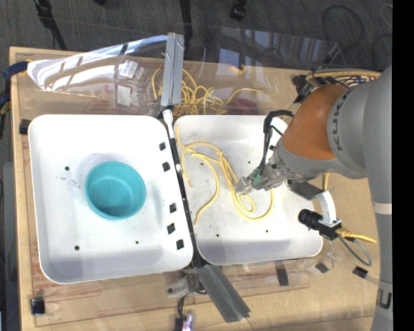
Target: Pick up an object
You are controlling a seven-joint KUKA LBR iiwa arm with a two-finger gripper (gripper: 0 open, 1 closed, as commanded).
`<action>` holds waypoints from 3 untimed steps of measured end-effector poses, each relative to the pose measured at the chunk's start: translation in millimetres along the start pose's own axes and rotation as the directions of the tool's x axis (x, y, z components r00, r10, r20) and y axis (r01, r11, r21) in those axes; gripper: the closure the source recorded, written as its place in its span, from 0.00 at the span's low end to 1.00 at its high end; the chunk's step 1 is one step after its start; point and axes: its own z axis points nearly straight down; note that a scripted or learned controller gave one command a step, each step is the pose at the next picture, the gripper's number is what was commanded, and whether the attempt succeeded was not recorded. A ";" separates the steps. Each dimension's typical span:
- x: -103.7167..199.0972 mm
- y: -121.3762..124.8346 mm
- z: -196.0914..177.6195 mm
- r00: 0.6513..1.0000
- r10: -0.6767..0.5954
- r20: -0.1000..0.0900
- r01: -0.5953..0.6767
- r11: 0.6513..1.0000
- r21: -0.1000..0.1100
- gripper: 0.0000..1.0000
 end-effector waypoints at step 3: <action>1.5 -14.3 10.7 1.000 -0.017 0.001 0.017 1.000 -0.003 1.00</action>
